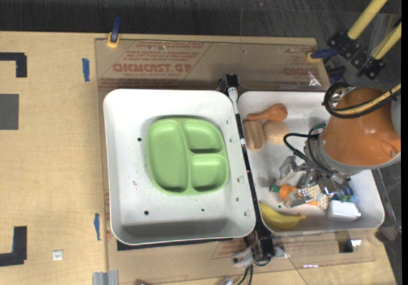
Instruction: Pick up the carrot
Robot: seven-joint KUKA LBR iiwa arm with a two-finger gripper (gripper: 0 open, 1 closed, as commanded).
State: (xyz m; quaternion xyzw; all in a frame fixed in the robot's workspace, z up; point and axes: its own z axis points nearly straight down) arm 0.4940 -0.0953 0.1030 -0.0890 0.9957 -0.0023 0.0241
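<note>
On your bench, the left shallow white plastic bin (121, 150) holds a pale green three-compartment plastic plate (187, 154), lying flat at its middle. The right shallow white bin (376, 210) holds a tan drumstick-shaped toy (268, 113) and a tan bread-like block (254, 132) at its far left, a yellow banana (280, 217) at the near left edge, and a white box (343, 209) near right. The claw (299, 182) reaches down among clutter in this bin; you cannot tell how it stands. The small orange carrot (288, 192) lies just beside the claw, on its near-left side, above the banana
</note>
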